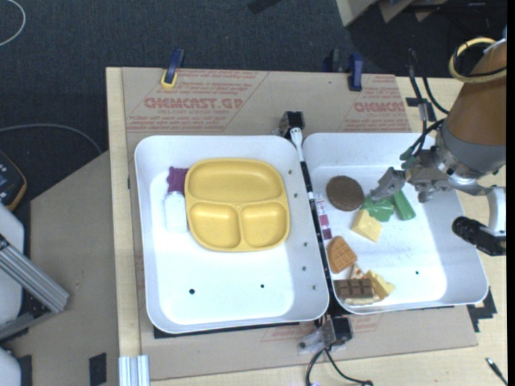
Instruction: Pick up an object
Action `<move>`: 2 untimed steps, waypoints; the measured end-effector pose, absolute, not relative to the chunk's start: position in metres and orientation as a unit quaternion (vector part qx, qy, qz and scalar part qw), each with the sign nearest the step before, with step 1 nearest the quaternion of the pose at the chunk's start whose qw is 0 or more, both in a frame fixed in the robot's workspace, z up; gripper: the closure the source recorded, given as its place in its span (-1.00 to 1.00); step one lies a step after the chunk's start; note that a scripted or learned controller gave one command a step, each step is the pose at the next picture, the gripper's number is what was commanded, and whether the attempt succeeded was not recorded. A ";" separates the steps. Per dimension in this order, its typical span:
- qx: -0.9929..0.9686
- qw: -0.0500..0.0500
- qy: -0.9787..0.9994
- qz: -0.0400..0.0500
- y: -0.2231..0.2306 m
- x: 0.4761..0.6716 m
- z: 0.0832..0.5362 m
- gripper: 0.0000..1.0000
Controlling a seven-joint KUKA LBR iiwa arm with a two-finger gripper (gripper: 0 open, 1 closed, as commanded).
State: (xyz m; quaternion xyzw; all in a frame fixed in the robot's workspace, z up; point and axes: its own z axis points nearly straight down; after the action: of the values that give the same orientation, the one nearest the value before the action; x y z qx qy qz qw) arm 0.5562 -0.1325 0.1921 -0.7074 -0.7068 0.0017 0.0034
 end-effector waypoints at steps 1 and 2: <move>-0.708 0.004 -0.707 0.002 -0.136 0.547 0.144 -1.00; -0.707 0.003 -0.707 0.001 -0.135 0.546 0.091 -1.00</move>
State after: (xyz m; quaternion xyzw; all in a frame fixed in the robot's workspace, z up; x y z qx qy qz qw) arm 0.5462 -0.1349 0.0907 -0.7072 -0.7070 0.0013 0.0034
